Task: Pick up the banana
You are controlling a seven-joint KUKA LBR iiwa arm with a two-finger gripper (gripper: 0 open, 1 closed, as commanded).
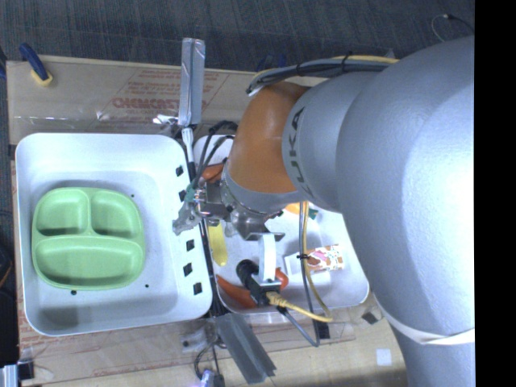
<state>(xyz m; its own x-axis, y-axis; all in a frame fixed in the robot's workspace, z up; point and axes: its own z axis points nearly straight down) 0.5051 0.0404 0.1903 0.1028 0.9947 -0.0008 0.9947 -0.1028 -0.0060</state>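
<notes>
The big grey arm reaches low over the right bin, so it hides most of it. The banana peeks out yellow at the bin's nine o'clock edge, just under the gripper. I cannot tell how the gripper is set. The green plate sits in the left bin.

Right bin: largely covered by the arm; only its lower part is seen. Banana: a short yellow strip is exposed beside the wrist, the rest is hidden. Gripper: masked by the wrist housing and cables. An orange item and a printed packet are partly covered; neither can be identified.
</notes>
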